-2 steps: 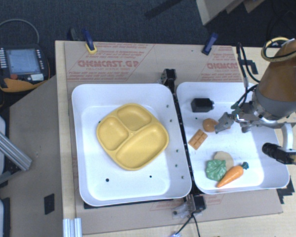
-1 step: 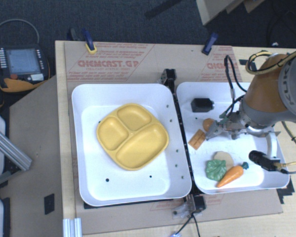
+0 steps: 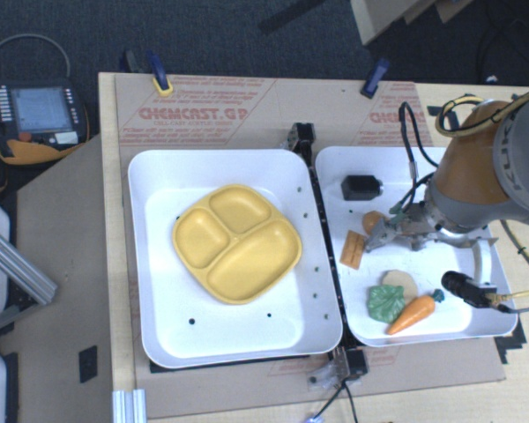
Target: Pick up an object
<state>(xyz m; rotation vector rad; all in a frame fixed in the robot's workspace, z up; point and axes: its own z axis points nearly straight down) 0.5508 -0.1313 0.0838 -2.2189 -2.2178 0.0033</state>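
Beside tan cracker (image 3: pixel 353 250) in right bin (image 3: pixel 498 322): claw (image 3: pixel 383 233) low, grip state unclear; orange carrot (image 3: pixel 413 315) nearby.

Bench (image 3: pixel 115 236) with two white bins (image 3: pixel 150 263)

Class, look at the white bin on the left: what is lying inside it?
Inside the left bin lies a yellow divided plate with three compartments, all bare. Whatever is beneath the plate is covered.
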